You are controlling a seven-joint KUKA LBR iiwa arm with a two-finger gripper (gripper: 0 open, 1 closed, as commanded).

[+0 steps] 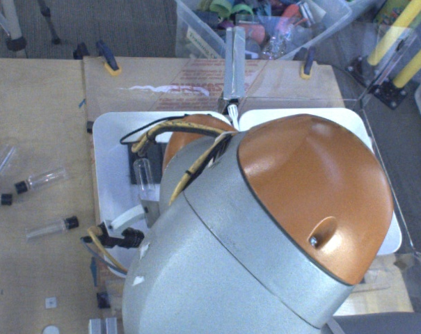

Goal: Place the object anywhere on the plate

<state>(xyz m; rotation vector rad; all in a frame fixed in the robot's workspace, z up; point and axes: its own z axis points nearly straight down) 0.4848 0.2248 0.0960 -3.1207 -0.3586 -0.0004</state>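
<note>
My grey arm with its orange band (314,186) reaches in from the right and covers most of both white bins. The gripper (142,178) hangs low over the left bin (106,152), near its left wall, with a black block and yellow cables just above it. A rounded orange surface (177,145) peeks out behind the cables; I cannot tell whether it is part of the arm or something in the bin. What lies under the gripper is hidden. Of the right bin (349,120) I see just the far rim.
Small clear vials with black caps (46,179) (51,226) lie on the wooden bench left of the bins. A clear tub of coloured toys (266,12) stands at the back. Blue clamps (109,62) (307,67) and a metal post (233,65) sit behind the bins.
</note>
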